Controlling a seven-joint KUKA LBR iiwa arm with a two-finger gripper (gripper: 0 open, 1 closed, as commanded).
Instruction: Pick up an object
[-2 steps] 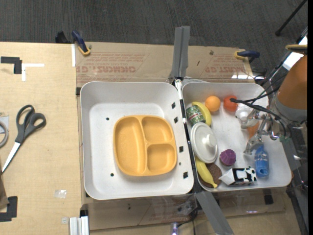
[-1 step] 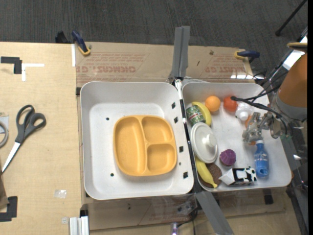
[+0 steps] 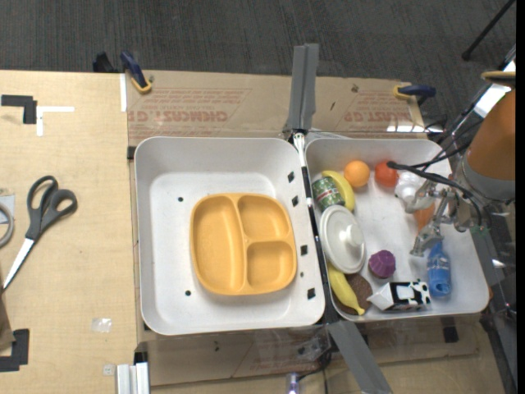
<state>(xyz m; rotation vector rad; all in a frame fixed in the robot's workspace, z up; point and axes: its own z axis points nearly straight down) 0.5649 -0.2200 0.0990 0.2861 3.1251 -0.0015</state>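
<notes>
Hand [image 3: 435, 220] low in the right bin [image 3: 472, 306], over the blue bottle [image 3: 440, 271]; whether its grip is spread or pressed together cannot be told. Bottle lies against the bin's right wall, so a straight-down approach looks best. Purple ball [image 3: 381, 263] and carton [image 3: 404, 295] sit near; open floor lies left of the bottle.

— What do we see beyond the bench [image 3: 57, 318]?
— Dark grey carpet [image 3: 246, 15] runs across twelve o'clock.
— And the bench top itself?
— We see pale wood, with brown cardboard [image 3: 213, 105] clamped flat by blue clips [image 3: 135, 71] toward eleven and one o'clock.
— Anything at nine o'clock?
— Black-handled scissors [image 3: 37, 216] lie there under even light.
</notes>
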